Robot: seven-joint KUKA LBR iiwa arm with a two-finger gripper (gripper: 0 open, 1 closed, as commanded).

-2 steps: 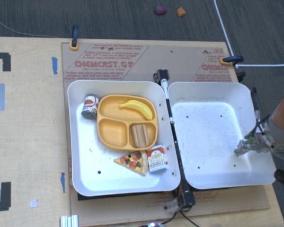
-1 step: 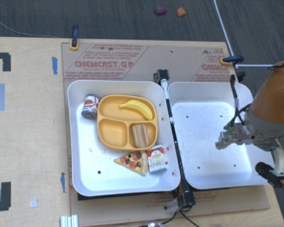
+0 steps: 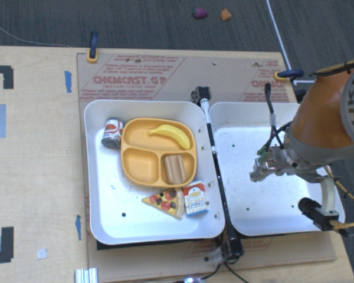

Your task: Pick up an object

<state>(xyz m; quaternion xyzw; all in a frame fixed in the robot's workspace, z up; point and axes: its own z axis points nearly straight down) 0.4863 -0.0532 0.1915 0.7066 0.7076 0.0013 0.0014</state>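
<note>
A yellow divided plate point(image 3: 143, 164) sits in the left bin point(image 3: 100, 217), filling most of its upper half, and it carries a yellow banana point(image 3: 171, 135) lying curved in the long top compartment and a tan, bread-like block point(image 3: 175, 168) standing in the lower right compartment; the lower left compartment holds nothing. Just off the plate's upper left rim a small red and white can point(image 3: 111, 133) lies on its side, close to the bin's left wall. Below the plate a pizza slice point(image 3: 165, 202) with dark toppings points left, and just beside it on the right, touching or nearly so, is a small white and red carton point(image 3: 195, 199), which lies near the wall shared with the right bin point(image 3: 242, 217). The lower left of the left bin is bare white floor, with open room around the pizza's tip. The gripper point(image 3: 264, 171) hangs over the middle of the right bin, well apart from every object, the grey and orange arm point(image 3: 324, 117) entering from the right above it; whether its fingers are spread or closed I cannot tell, and nothing is visible between them. The right bin's floor around and left of the gripper is bare.
</note>
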